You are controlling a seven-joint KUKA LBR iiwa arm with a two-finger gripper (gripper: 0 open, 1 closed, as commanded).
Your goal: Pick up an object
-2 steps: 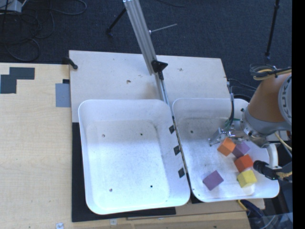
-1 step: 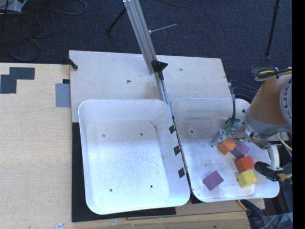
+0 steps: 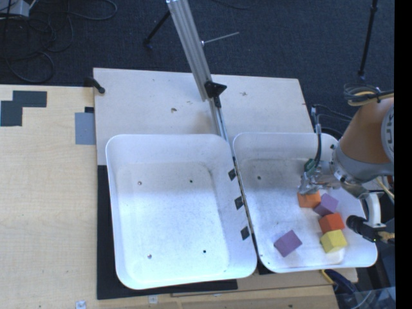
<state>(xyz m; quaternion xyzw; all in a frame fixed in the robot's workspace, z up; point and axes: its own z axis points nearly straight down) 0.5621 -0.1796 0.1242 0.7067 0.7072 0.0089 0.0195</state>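
Observation:
Several small blocks lie in the right bin (image 3: 277, 148): an orange one (image 3: 309, 200), a purple one (image 3: 327, 204) beside it, a red-orange one (image 3: 331, 222), a yellow one (image 3: 333, 241) and a second purple one (image 3: 288, 243) nearer the bin's middle. My gripper (image 3: 311, 184) hangs low at the right side of this bin, directly over the far edge of the orange block. The arm's orange band (image 3: 367, 137) rises behind it. No block can be seen between the fingers.
The left bin (image 3: 167, 143) sits next to the right one, with a divider (image 3: 239, 201) between them. A slanted metal pole (image 3: 193, 50) rises from the back of the bench. Cables hang off the arm at the right.

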